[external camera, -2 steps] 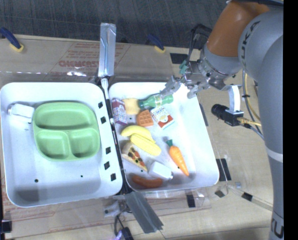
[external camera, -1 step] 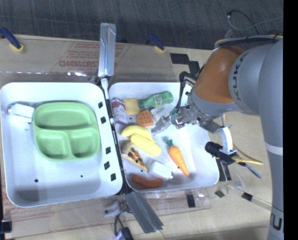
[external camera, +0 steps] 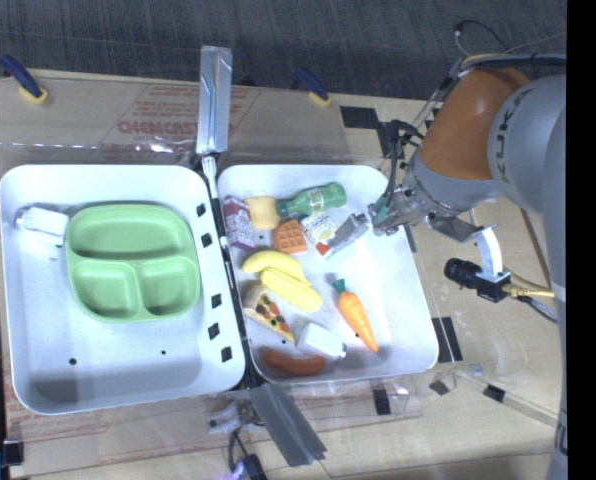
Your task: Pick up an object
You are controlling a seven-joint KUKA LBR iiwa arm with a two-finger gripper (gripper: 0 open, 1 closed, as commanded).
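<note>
Bare white floor of the right-hand bin point(external camera: 393, 298) lies below the two-finger gripper point(external camera: 363, 226), whose finger opening is too blurred to tell.

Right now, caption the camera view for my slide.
Gripper low in the right bin beside toy food; green tray in left bin.

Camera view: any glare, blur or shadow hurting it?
Camera view: glare streaks on the clear plastic sheet behind the bins; soft shadow along the left white bin's lower wall; the grey arm's gripper looks slightly blurred above the right white bin; the small toy foods are soft, low-resolution.
</note>
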